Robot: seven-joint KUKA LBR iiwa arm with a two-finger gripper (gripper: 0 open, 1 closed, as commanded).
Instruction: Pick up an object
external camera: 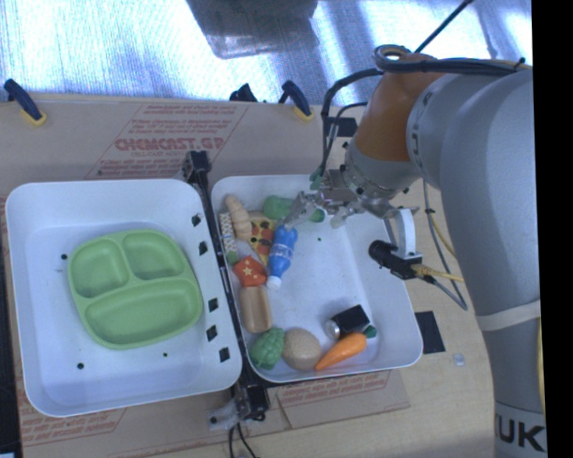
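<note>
Two shallow white plastic bins with rounded corners sit side by side on a brown cardboard sheet printed with red lettering. The left bin (35, 279) holds a pale green plate (134, 287), smooth and matte, moulded into three compartments.

The right bin (383, 295) holds a scatter of small toy foods, mostly along its left wall. A blue bottle (282, 254) with a white cap lies tilted near the middle. Beside it are a tan, loaf-shaped roll (237, 216), a red piece with a yellow star (249, 271) and a long beige sausage shape (255, 309). Along the near edge lie a knobbly green broccoli (267, 348), a smooth tan egg-shaped piece (302, 347), an orange carrot (340, 351) tapering to a point and a small black block (350, 319). A rounded green piece (277, 208) sits at the far end.

The grey arm (472, 170), with its glossy orange band, reaches in from the right. Its metal gripper (316, 206) hangs over the far end of the right bin, just beside the rounded green piece. Whether the jaws are spread or closed cannot be told, and no toy is seen between them. Black cables loop above the wrist.
</note>
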